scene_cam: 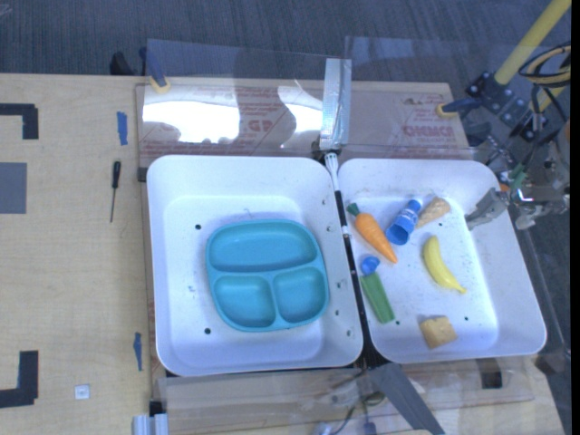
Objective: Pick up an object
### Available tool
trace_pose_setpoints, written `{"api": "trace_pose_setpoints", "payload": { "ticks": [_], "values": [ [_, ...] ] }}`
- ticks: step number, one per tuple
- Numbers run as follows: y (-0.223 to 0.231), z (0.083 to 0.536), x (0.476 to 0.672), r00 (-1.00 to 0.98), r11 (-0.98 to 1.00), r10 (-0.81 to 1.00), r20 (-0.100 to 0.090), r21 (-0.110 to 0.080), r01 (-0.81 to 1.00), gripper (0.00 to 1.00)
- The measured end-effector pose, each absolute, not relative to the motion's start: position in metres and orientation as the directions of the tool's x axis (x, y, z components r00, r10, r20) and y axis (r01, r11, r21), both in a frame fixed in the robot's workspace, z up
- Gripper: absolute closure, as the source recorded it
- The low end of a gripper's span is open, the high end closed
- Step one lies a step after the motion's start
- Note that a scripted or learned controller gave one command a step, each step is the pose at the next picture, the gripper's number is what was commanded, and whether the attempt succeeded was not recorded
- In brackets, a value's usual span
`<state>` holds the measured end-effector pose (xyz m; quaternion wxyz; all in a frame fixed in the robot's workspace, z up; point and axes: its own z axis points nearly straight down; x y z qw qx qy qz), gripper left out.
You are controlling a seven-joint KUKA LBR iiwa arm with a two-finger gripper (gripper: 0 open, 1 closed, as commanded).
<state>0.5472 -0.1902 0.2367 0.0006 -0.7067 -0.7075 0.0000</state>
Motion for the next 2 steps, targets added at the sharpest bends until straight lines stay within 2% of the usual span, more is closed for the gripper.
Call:
{"api": "trace_pose_setpoints", "payload": {
  "ticks": [1,2],
  "values": [
    [-0.1581,0.0906,0.5360,-0.076,0.076,0.997,-0.001,0.004,0.997,0.00],
    [-0.1592,0.0997,0.5357,-0.072,0.072,0.997,-0.002,0.005,0.997,1.00]
  ]
}}
